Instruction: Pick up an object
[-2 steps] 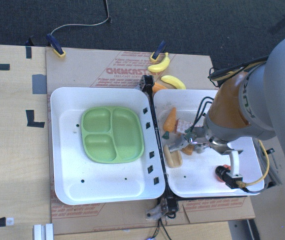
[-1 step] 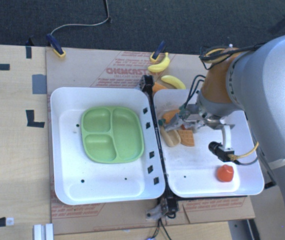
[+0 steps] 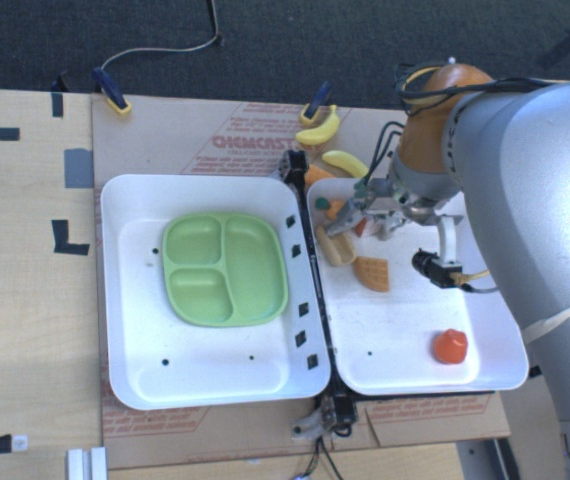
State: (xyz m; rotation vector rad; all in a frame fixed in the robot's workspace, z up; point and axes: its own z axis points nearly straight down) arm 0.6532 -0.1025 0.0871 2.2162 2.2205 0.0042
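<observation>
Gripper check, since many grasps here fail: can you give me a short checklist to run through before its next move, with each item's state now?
1. Gripper over the right bin: ok, it is at the bin's far left corner.
2. Target under it: ok, small food pieces lie there, crowded together.
3. Something held between the fingers: cannot tell, the cluster hides it.
4. Cracker free of the gripper: ok, it lies apart, nearer the camera.
5. Tomato out of the way: ok, near the front.
6. Green tray undisturbed: ok, flat in the left bin.
</observation>
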